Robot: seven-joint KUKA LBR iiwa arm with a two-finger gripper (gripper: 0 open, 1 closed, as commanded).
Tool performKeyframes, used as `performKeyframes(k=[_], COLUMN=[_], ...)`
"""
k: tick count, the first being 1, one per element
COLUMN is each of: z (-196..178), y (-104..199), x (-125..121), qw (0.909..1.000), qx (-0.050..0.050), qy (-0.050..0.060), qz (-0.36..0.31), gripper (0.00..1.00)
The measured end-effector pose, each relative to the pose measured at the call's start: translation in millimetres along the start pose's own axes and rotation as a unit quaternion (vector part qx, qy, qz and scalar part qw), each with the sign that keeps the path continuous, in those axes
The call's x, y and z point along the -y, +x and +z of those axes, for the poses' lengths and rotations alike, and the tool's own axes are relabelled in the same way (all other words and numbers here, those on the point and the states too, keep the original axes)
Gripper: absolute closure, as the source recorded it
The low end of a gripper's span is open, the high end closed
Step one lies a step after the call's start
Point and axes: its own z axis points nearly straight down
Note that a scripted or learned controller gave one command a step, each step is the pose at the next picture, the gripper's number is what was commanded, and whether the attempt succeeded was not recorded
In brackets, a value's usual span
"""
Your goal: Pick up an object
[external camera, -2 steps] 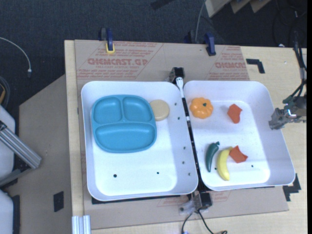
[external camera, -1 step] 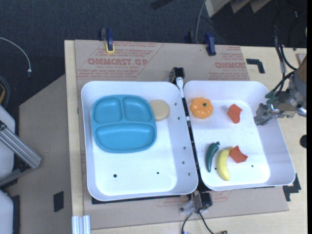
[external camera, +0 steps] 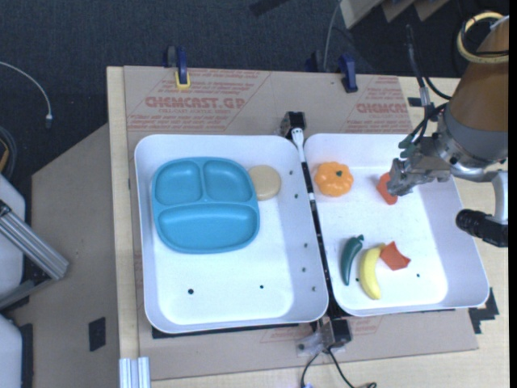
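red object (external camera: 387,191) under claw (external camera: 398,186), right white bin (external camera: 436,217), cardboard bench (external camera: 242,95), dark floor (external camera: 121,14)

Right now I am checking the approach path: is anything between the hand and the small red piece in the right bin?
Nothing visible stands between them. The hand is right over the red piece near the right bin's far side; the orange pumpkin sits off to that piece's left, apart from it.

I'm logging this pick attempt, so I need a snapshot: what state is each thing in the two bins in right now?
Blue three-compartment plastic plate: flat in the left bin, nothing on it.
Beige round disc: lying against the plate's right edge.
Orange toy pumpkin: upright, right bin.
Small red object: under the gripper.
Green toy pepper: lying flat.
Yellow toy banana: lying flat.
Red-orange wedge: touching the banana.
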Motion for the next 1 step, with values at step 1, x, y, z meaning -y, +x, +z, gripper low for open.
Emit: performKeyframes(k=[1], z=[15.4], y=[54.5], x=[-21.4], qw=[1.0], qx=[0.0], qy=[0.001], qz=[0.0], gripper=[1.0])
